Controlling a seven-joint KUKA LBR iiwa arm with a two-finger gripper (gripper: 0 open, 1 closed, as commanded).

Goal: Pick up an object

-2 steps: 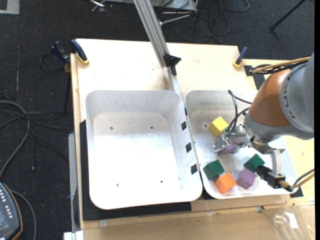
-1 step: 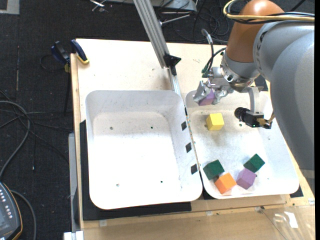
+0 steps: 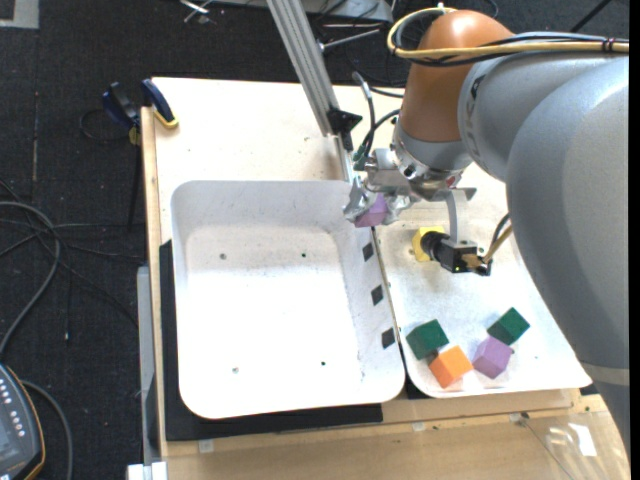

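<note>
My gripper (image 3: 373,208) hangs above the ridge between the two bins, near their far end. A small purple block (image 3: 373,211) sits between its fingers, lifted off the bin floor, so the gripper is shut on it. In the right bin (image 3: 540,363), near its front edge, lie a dark green cube (image 3: 428,337), an orange cube (image 3: 450,365), a purple cube (image 3: 492,357) and a second green cube (image 3: 510,325).
The left bin (image 3: 265,298) lies to the left of the gripper. A slanted metal rail (image 3: 305,53) rises from behind the bins toward the top. A blue and yellow clamp (image 3: 150,103) sits at the bench's far left corner.
</note>
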